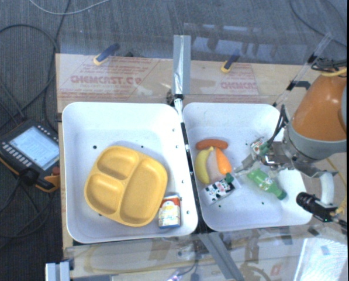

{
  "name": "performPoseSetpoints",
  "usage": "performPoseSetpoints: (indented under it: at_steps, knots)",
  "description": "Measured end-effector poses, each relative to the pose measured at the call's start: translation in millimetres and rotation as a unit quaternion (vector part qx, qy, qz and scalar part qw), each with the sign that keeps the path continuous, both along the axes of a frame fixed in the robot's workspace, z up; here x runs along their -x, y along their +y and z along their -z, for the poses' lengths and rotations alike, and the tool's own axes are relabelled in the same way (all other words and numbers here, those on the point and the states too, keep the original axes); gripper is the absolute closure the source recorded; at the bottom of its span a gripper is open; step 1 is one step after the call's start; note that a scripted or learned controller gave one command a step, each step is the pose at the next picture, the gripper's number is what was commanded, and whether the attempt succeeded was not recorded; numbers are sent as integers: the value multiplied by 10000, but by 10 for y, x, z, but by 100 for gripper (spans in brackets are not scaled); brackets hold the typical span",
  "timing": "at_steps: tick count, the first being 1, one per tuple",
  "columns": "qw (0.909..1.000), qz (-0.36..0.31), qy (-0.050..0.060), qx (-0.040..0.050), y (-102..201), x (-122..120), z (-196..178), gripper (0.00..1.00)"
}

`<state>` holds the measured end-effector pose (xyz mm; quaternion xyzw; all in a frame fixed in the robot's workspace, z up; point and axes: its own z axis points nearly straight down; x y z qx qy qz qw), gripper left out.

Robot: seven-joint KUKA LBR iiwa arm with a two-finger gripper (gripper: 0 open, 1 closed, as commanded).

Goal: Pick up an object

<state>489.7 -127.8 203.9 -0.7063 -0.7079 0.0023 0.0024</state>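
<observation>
Reaching from the right into the right bin [244,113]; pincer [266,157] hovering above the green bottle [266,182], grip state impossible to tell. Likely best: lowering straight, straddling the bottle across its width, avoiding the carrot [223,161] and banana [203,165] nearby.

Yellow divided plate [126,184] in left bin [80,122]; green bottle [266,182] beside jaws [263,155].

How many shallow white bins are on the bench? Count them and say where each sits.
2. The left shallow white bin holds a yellow divided plastic plate; the right shallow white bin sits beside it, touching along the middle edge.
</observation>
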Motion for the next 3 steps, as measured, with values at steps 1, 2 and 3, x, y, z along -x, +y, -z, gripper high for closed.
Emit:
performPoseSetpoints:
  at_steps: [1, 2, 3]
  knots:
    - [10000, 7, -9, -11, -482, -65, 967, 0]
    - [9980, -626, -90, 46, -380, 25, 1136, 0]
    - [9913, -1312, -103, 31, -667, -996, 1144, 0]
